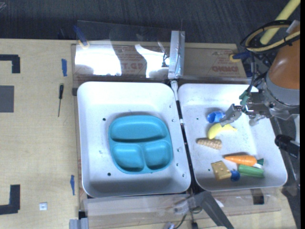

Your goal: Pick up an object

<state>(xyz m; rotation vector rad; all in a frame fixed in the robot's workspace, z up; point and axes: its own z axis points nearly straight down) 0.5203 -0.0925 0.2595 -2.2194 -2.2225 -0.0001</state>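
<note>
yellow plastic banana [220,130]: right bin, beneath my pincer [233,114], whose spread i cannot tell; risk: blue toy [215,116] touching it snags.

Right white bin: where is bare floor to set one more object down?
In the right white bin, bare floor lies along the far wall and the left edge below the corn cob. The middle is crowded: yellow banana, orange carrot, green cylinder.

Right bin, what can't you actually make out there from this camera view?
- Gripper: too small and blurred to tell its finger state, or whether it touches the yellow banana-like toy.
- Blue object: partly hidden by the gripper; identity unclear.
- Small blue piece beside the tan block: too small to identify.
</note>
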